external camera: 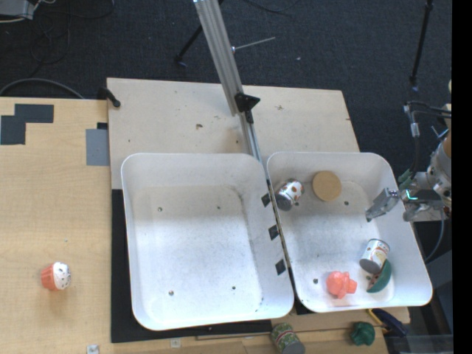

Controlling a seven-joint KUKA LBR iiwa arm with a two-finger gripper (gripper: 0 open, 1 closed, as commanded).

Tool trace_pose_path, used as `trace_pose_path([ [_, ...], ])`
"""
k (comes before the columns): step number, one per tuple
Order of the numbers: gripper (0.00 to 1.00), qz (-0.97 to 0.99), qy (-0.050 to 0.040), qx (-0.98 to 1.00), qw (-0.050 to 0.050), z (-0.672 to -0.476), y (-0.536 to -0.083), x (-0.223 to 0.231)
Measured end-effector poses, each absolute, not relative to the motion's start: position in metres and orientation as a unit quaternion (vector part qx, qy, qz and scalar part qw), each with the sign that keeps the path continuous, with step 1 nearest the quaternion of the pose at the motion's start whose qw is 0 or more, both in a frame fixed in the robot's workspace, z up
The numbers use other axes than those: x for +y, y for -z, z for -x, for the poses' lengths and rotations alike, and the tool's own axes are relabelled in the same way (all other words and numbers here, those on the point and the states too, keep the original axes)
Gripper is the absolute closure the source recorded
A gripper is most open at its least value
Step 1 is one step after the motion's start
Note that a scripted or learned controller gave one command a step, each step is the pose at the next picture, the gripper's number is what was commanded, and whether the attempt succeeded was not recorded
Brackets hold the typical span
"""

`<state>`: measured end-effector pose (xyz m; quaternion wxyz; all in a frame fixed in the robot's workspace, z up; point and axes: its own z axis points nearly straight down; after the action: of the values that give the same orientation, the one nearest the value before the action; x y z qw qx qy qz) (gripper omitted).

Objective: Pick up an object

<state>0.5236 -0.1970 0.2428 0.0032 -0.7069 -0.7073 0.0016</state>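
The right bin (413, 231) holds several small objects. A red-and-white rounded piece (290, 192) and a tan round disc (326, 186) lie at its back. Toward the front right are a small tin can (374, 255), a dark green curved piece (382, 278) and a coral-pink lump (340, 284). My gripper (382, 203) hangs over the right bin's right side, above and slightly behind the tin can. It is apart from every object, and I see nothing in it. The arm comes in from the right edge.
The left bin (140, 198) has a bare white floor. A slanted aluminium bar (223, 57) runs down to the divider between the bins. A red-and-white toy (56, 276) lies on the wooden table at the left. A can (285, 337) and a green object (361, 333) lie in front of the bins.
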Motion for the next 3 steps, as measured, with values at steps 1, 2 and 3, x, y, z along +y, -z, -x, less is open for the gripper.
trace_pose_path([
  [1,0.00,0.707,-0.0004,-0.707,0.001,-0.524,-0.245,-0.197],
  [2,0.00,0.707,-0.0017,-0.707,0.004,-0.527,-0.185,-0.188],
  [3,0.00,0.707,-0.0016,-0.707,0.004,-0.520,-0.138,-0.182],
])
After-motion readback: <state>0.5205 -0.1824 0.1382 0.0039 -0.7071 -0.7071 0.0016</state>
